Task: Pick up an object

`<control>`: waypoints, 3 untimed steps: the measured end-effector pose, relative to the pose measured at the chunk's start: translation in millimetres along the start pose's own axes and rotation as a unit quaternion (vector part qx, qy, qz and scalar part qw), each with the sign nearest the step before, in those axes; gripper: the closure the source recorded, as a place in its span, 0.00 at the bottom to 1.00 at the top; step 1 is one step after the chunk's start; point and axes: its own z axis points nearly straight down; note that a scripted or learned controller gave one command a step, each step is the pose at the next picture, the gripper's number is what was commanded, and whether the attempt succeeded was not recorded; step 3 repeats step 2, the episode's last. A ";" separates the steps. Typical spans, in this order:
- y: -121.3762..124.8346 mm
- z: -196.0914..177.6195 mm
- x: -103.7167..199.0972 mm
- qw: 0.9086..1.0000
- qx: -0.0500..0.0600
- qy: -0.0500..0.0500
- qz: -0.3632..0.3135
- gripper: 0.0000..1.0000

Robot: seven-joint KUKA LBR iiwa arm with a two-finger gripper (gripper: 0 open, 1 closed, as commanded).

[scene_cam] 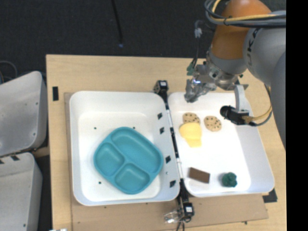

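Note:
In the right bin [255,143] lie two chocolate-chip cookies [191,118] [212,123], a yellow chunk [191,134], a brown block [198,175] and a small green lump [229,179]. My gripper [191,94] hangs over the bin's far left corner, above and just behind the left cookie. Nothing shows between its fingers. The grey arm with its orange band comes in from the upper right.
The left bin [82,129] holds a teal divided plate [127,159]. A black clip [160,86] sits at the far end of the seam between the bins. The wooden bench [110,69] borders the bins; a white chair stands at the left.

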 end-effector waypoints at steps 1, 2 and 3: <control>-18.6 -9.1 54.1 1.000 0.000 0.001 -0.001 1.00; -31.5 -14.8 100.5 1.000 0.000 0.000 -0.001 1.00; -31.5 -14.8 100.5 1.000 0.000 0.000 -0.001 1.00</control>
